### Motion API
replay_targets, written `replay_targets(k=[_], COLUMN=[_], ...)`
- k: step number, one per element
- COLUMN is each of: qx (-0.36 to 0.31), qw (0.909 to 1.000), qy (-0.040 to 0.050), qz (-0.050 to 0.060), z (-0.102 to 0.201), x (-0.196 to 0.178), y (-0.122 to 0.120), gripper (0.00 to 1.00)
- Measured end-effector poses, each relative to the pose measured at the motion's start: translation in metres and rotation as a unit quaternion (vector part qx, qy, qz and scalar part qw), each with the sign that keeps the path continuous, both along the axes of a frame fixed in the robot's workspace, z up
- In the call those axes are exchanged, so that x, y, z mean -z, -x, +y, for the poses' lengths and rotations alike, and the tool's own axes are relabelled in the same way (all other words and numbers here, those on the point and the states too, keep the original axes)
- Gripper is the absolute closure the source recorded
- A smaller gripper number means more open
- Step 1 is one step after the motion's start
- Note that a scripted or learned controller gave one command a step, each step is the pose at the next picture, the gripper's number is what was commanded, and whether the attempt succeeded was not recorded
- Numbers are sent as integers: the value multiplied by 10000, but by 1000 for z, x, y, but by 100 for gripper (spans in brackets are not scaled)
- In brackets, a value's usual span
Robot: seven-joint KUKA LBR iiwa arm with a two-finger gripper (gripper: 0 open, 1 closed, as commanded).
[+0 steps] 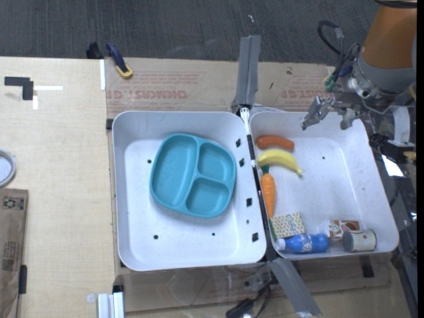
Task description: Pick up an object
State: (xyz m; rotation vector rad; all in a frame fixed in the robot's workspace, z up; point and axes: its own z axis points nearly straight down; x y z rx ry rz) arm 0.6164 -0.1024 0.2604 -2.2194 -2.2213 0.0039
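Yellow and curved, the banana point(279, 159) lies in the right bin point(371, 171) near its left wall, just nearer than the orange sausage point(274, 142) and just beyond the carrot point(267, 194), which runs along the divider. It looks like the likeliest pick, with bare floor on its right side. Along the near wall sit a patterned packet point(289, 224), a blue-labelled bottle point(305, 244), a small carton point(343, 228) and a can point(360, 240). The left bin point(126, 177) holds a teal divided plate point(193, 175). To do this well, the gripper point(322, 112) should travel left and nearward, then descend across the banana's narrow width, clear of its neighbours. It hangs over the far edge of the right bin with nothing in it; whether the jaws stand open or closed I cannot tell.
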Motion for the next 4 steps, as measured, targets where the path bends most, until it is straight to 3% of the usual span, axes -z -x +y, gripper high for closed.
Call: replay_targets(k=[1, 2, 3, 4], qx=[65, -268, -375, -358], qw=[10000, 9996, 9993, 9994], qy=[-1, 2, 2, 6], qz=[7, -18, -17, -23], z=[-18, 2, -16, -17], x=[105, 21, 168, 159], y=[6, 1, -19, -19], gripper=[0, 0, 0, 100])
